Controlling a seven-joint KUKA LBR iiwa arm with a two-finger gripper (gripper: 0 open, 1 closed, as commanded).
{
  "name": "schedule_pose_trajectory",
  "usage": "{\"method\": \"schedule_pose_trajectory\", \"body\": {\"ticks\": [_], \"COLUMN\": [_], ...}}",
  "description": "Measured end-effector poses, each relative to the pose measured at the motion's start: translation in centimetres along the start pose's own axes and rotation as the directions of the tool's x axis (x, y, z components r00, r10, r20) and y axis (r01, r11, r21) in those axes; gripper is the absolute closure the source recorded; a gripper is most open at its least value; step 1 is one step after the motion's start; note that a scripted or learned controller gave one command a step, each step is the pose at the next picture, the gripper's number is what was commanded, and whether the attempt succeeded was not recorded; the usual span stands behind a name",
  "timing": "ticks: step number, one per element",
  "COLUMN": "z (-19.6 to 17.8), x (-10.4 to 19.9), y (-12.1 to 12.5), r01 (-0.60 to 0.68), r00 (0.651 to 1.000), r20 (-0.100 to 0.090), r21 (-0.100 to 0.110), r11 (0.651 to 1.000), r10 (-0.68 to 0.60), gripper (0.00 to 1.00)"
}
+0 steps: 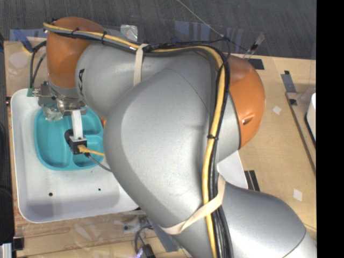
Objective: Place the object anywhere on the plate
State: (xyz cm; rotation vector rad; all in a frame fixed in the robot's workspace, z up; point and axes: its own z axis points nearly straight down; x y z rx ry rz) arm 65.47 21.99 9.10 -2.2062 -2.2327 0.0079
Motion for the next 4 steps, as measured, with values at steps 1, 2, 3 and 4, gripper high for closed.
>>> {"method": "schedule_pose_trajectory", "body": {"ticks": [1, 2, 3, 4], "z": [0.0, 0.0, 0.0, 0.0], "x": [0.0, 0.0, 0.0, 0.0], "y": [0.0, 0.0, 0.0, 0.0], "r01": [0.0, 0.0, 0.0, 0.0], "r00": [1.0, 1.0, 1.0, 1.0], "r20": [0.0, 0.0, 0.0, 0.0], "r21": [0.0, 0.0, 0.0, 0.0], "r11": [1.0, 1.0, 1.0, 1.0], "r10": [0.0, 0.0, 0.0, 0.0], "gripper": [1.0, 1.0, 1.0, 1.0]}}
